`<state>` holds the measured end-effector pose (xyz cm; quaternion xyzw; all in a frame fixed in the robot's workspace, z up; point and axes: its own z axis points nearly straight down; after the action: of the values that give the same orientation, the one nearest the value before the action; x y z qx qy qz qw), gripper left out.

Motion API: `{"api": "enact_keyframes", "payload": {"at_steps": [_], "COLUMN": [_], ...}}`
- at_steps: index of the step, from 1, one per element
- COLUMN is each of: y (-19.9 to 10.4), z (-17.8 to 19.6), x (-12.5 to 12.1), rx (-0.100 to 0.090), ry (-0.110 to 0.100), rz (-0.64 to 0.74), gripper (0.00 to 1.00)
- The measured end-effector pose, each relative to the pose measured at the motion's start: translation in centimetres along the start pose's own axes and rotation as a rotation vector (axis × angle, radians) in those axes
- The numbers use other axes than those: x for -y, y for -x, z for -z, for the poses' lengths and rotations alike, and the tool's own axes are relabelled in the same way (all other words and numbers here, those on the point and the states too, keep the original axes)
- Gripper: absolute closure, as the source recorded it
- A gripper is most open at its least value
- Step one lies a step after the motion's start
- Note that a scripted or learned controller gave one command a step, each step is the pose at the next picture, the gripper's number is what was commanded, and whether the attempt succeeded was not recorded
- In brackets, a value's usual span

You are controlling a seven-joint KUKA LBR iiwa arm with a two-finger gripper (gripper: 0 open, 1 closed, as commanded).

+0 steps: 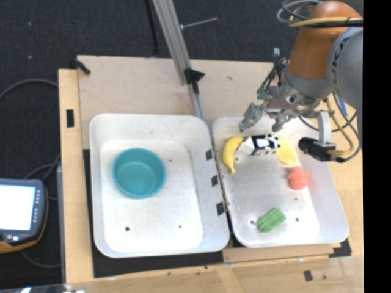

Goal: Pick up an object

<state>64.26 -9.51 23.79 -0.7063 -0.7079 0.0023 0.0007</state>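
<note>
- Grey fingers of the gripper stand spread and pinch nothing; they hang over the far edge of the right bin.
- Task candidates in the right bin: a banana near the left wall, a small black-and-white object just under the fingers, a lemon beside it, an orange-red item nearer the middle, and a green item toward the near edge.
- The left bin holds a teal bowl, well apart from the arm.
- Risk, crowding: the banana, the black-and-white object and the lemon lie close together. A straight descent could land a finger on top of one item, not beside it, and push it away.
- Risk, partial closure: the lemon is rounded and probably smooth; fingers closing off-centre could squeeze it out sideways.
- Risk, wall contact: the fingers hang near the bin's far rim. A descent here could strike the rim or trap an item against it.
- Risk, ambiguous target: whether the black-and-white object is flat or raised cannot be told; a flat item would likely defeat the grasp.
</note>
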Motion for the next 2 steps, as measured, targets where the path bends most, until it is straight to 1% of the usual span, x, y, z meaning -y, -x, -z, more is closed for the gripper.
{"api": "enact_keyframes", "payload": {"at_steps": [1,2], "y": [0.7,0.9], "z": [-4.4,-9.6], "x": [0.2,-0.8], "rx": [0.001,0.001], "ry": [0.001,0.001], "rz": [-0.004,-0.003], "gripper": [0.0,0.0]}}
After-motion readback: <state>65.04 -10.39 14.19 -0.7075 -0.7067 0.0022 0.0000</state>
